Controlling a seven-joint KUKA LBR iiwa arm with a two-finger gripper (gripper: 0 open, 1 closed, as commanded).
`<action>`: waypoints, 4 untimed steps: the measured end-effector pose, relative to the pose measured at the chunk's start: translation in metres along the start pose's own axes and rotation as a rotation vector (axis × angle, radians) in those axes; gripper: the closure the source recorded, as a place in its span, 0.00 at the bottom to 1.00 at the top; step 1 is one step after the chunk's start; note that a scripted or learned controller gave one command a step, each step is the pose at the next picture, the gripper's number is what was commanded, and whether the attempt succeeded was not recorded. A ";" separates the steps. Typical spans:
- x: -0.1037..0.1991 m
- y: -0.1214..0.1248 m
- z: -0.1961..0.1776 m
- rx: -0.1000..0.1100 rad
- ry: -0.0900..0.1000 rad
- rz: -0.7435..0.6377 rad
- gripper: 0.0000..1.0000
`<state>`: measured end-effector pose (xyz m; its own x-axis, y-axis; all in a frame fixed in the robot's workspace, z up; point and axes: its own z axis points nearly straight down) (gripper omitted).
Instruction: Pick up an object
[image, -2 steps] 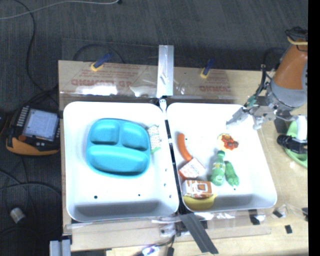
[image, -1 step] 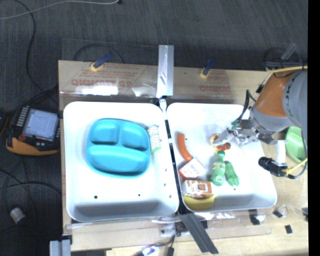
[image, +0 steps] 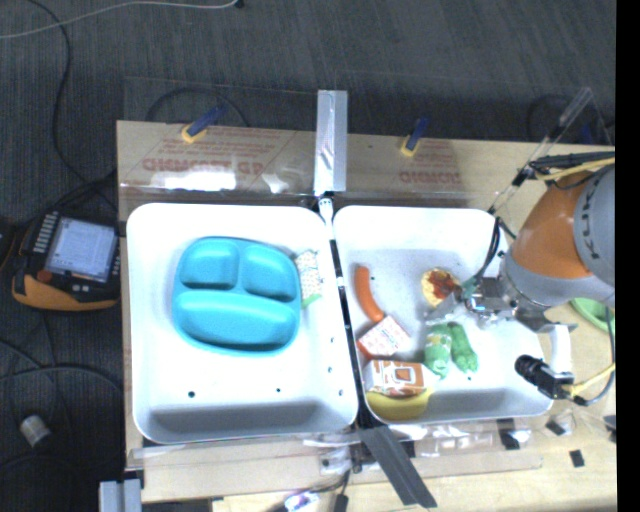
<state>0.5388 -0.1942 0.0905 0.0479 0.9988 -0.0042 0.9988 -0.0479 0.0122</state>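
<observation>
You are at the approach step: the tool (image: 478, 300) hovers just right of the green toy (image: 450, 347). You cannot tell its finger state, so next lower onto that toy and close.

The grey arm (image: 600, 215) comes in from the right edge, its orange band (image: 548, 243) sitting just above the wrist — the wrist bends down and leftward. The claw (image: 478, 298) hangs low at the wrist's left end, small and dark — too blurred to read its fingers' spacing.
</observation>
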 end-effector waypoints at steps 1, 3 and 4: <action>0.006 -0.048 -0.001 -0.005 -0.002 0.105 0.00; 0.045 -0.033 -0.017 -0.005 -0.006 0.551 1.00; 0.052 0.005 -0.009 -0.017 -0.003 0.447 1.00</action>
<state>0.5463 -0.1427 0.0998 0.4746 0.8802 0.0027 0.8798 -0.4745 0.0296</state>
